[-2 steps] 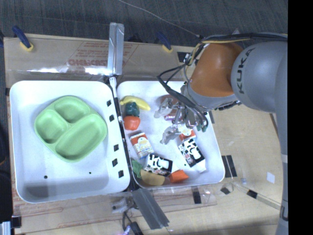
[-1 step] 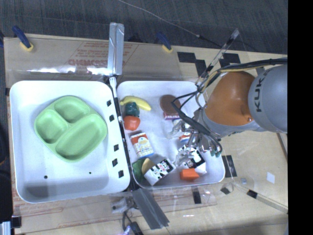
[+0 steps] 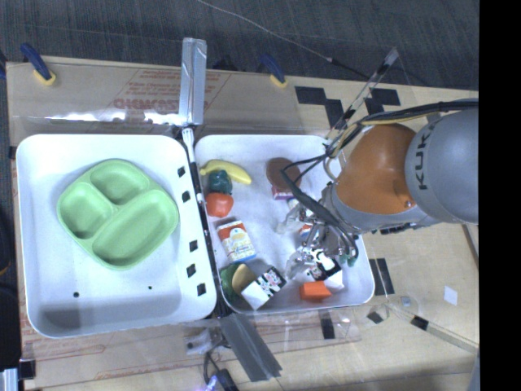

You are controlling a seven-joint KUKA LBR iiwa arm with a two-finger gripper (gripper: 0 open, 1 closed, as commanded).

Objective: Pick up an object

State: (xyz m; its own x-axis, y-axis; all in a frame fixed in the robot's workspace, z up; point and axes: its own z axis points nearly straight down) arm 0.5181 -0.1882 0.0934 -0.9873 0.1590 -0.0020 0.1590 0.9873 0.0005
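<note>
The right bin (image 3: 244,147) holds several small objects: a yellow banana (image 3: 227,169), a teal and red toy (image 3: 218,194), a juice box with an orange label (image 3: 236,240), a brown round item (image 3: 279,170), a black-and-white carton (image 3: 263,287), a green and yellow piece (image 3: 236,276) and an orange block (image 3: 314,291). My gripper (image 3: 312,251) is low in the bin's right half, just above the orange block and a small black-and-white item (image 3: 329,265). Cables and the wrist hide its fingertips.
The left bin (image 3: 49,300) carries a green divided plate (image 3: 119,211). A metal divider clamp (image 3: 194,80) stands between the bins at the back. The arm's orange band (image 3: 378,169) and grey body (image 3: 452,165) overhang the right bin's right wall.
</note>
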